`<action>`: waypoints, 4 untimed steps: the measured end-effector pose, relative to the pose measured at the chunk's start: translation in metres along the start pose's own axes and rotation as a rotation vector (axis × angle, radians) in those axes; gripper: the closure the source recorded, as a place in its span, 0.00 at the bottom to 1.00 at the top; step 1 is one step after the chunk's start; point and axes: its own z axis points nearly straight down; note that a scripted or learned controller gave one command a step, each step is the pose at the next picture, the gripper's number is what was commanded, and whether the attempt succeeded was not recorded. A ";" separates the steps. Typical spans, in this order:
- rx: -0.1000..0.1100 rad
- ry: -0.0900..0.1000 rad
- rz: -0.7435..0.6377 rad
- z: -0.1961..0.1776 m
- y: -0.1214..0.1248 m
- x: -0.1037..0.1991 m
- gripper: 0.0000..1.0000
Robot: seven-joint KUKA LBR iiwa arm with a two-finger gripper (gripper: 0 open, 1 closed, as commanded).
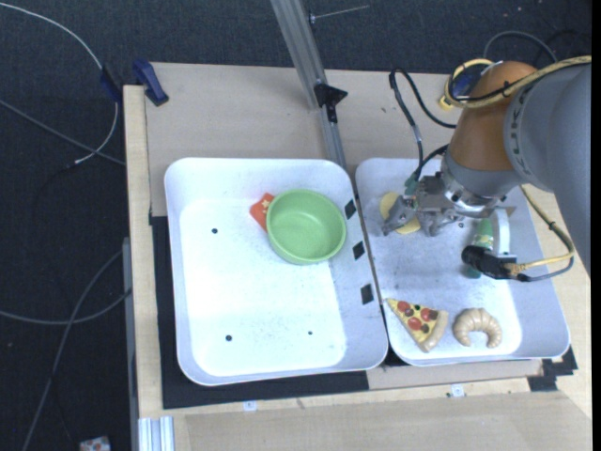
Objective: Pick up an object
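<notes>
- We see the gripper low in the right bin, at its upper left part, and we cannot tell its state from this slanted view.
- Right at the gripper lies a yellow object, perhaps a toy banana, partly hidden by the gripper; whether it is gripped we cannot tell.
- Just to the gripper's right, past the wrist, a small green object lies in the same bin, partly hidden.
- Below the gripper, near the bin's front edge, rests a toy pizza slice, and beside it a toy croissant, the two apart.
- To the gripper's left, in the left bin, a green bowl sits upright, overlapping a small orange-red object at its far side.
- Above the gripper, the orange band joins the grey arm.
</notes>
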 end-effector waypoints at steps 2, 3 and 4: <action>-0.019 -0.004 0.001 -0.069 -0.002 -0.008 1.00; -0.021 -0.004 -0.002 -0.125 -0.002 -0.007 1.00; -0.003 0.001 -0.006 -0.125 -0.016 0.054 1.00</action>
